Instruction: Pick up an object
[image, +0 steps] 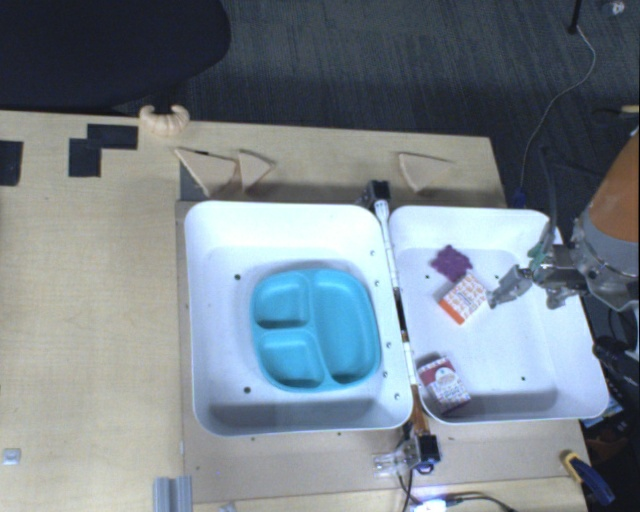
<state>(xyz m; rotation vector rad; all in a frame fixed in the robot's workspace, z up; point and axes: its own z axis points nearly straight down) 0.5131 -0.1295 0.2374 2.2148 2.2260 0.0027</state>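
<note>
Camera view, looking down at a slant on both bins: we see the gripper (512, 284) hanging over the right bin (560, 395), its two fingers apart and nothing between them. Closest to the fingertips, just beside them on the side away from the wrist, lies a small orange-and-white box (464, 298), set askew on the bin floor; we take it as the likeliest object to lift. A purple lump (451, 262) sits just beyond the box, farther from the wrist and toward the bin's back wall, and a red-and-white packet (441, 381) lies well apart from the hand, near the front wall. We judge three risks. The box is turned at an angle, so fingers closing off its flat sides could spin it or squeeze it out. The purple lump is near enough that a descent aimed slightly too far could catch both things or nudge one into the other. The smooth white floor offers little friction, so a glancing touch may slide the box away. Room around the hand is otherwise generous. Beyond the dividing rims, the left bin (215, 300) holds a blue compartment tray (315, 328), and both bins rest on a pale wooden bench (90, 330).
</note>
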